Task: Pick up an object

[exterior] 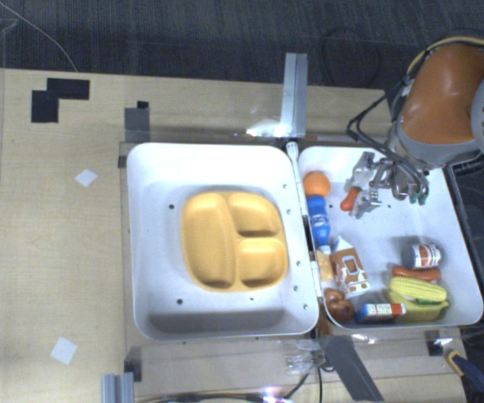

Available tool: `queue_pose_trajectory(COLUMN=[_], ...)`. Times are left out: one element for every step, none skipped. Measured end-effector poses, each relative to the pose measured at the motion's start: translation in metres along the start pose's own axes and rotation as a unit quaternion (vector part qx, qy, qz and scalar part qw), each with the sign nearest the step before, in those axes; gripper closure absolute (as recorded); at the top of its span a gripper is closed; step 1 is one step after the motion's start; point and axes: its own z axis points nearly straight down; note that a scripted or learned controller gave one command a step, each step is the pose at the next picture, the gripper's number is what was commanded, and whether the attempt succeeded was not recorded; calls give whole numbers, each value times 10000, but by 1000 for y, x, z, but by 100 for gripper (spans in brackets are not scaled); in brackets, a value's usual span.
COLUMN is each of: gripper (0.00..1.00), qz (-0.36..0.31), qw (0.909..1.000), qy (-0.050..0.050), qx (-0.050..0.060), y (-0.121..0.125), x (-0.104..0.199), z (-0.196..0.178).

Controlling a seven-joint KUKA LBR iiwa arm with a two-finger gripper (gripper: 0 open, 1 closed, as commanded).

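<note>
The pick looks barely begun, or at least unproven: the gripper (374, 190) hangs over the upper part of the right bin (455, 225), and whether its fingers are apart or together cannot be told from this slanted view, since the metal parts blur together. A small orange-red piece shows at the gripper's left tip, but it is too small to tell whether that is a held thing or part of the tool, so I would not count anything as grasped. Candidates for picking lie in the same bin. An orange ball (314, 182) and a blue bottle (317, 219) rest along the bin's left wall, just left of the gripper. A can (424, 254), a corn cob (418, 290) and a red-capped bottle (377, 311) sit toward the bin's lower edge, well apart from the gripper. Judging from this, closing on an object and lifting it remain to be done.
</note>
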Motion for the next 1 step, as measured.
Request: queue_pose_trajectory(gripper=[100], qz=[-16], qw=[10000], qy=[-41], qx=[-2], y=[1], x=[-3], z=[-12])
